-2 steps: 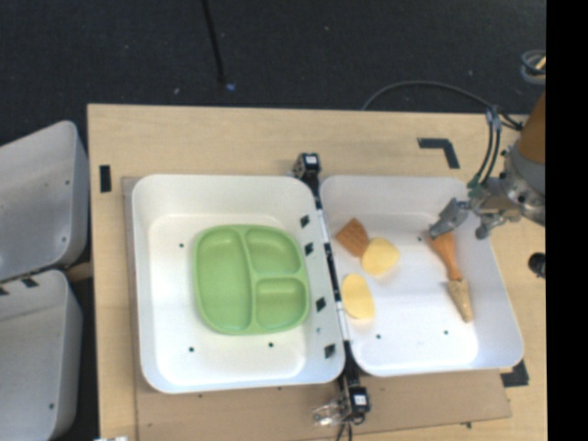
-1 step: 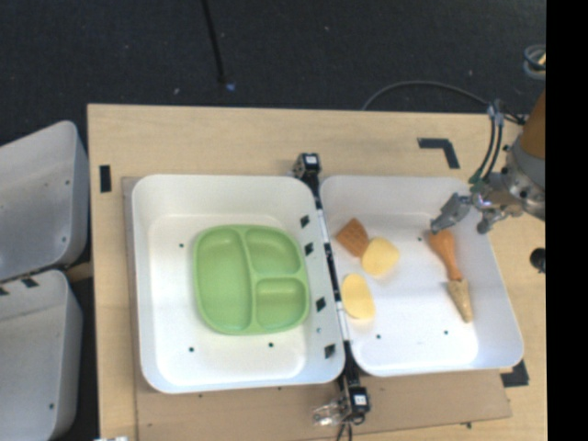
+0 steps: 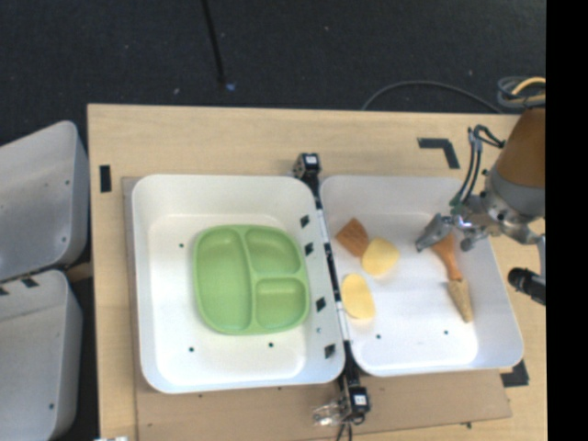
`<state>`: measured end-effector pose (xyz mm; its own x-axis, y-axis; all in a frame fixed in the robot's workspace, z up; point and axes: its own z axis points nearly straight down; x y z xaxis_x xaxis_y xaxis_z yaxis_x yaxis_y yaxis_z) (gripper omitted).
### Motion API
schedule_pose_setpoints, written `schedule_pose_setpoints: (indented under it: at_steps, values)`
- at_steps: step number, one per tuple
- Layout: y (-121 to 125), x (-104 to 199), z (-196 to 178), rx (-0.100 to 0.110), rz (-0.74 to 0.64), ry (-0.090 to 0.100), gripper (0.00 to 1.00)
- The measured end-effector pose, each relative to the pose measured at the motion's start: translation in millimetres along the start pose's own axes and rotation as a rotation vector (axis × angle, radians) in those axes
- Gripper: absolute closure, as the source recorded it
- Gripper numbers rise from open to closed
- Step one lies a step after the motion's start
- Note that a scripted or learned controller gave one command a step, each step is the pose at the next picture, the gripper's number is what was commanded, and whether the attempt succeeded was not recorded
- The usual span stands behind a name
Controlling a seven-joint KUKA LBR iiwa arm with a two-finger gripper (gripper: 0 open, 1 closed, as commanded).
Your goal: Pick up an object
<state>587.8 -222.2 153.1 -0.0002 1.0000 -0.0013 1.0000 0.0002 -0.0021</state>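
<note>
A light wooden bench [image 3: 211, 141] seen from above, with two shallow white bins, the left bin [image 3: 165, 356] and right bin [image 3: 413, 356], touching side by side

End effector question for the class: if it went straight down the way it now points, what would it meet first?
Most likely the orange carrot-like piece lying in the right bin, directly under the end effector. Depth is unclear from this slanted view.

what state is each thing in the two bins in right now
green divided plate: flat in left bin
orange wedge: lying in right bin
two yellow pieces: lying apart, right bin
carrot: lying under gripper
cone: lying by carrot
</note>
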Motion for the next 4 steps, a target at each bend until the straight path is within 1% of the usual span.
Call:
schedule_pose_setpoints:
  at_steps: [1, 2, 3, 4]
  values:
    - [1, -3, 49, -0.006, 0.003, -0.006, 0.0]
    - [1, -3, 38, -0.007, 0.004, -0.004, 1.0]
    - [-1, -2, -26, -0.009, -0.002, -0.002, 1.0]
    - [-2, 7, -78, -0.007, -0.003, -0.001, 1.0]
